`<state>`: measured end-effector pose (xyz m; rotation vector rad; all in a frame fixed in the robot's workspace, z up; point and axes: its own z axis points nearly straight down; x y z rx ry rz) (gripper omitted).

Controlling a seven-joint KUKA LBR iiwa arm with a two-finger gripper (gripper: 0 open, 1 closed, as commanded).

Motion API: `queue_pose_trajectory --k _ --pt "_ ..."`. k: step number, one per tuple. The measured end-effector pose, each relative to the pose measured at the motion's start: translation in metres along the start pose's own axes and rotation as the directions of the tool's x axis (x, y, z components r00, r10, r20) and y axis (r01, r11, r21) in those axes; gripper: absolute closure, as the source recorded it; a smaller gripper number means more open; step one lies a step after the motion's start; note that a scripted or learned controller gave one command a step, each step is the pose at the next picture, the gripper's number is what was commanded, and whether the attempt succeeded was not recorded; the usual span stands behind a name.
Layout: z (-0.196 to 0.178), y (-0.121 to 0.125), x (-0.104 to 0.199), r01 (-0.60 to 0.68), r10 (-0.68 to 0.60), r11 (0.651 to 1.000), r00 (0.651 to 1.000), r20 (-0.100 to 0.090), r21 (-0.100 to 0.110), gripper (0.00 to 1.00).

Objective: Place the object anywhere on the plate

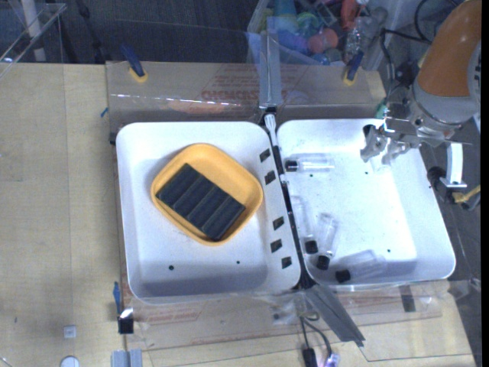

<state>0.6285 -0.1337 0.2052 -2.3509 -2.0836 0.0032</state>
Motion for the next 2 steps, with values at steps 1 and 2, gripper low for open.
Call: queue_pose_trajectory --k 1,2 --pt "-0.045 0.035 0.03 0.106 -0.106 0.994 0.994 0.001 -0.004 1.0" --pt "-0.025 0.032 0.049 0.312 -0.312 0.95 0.95 -0.002 0.0 1.0"
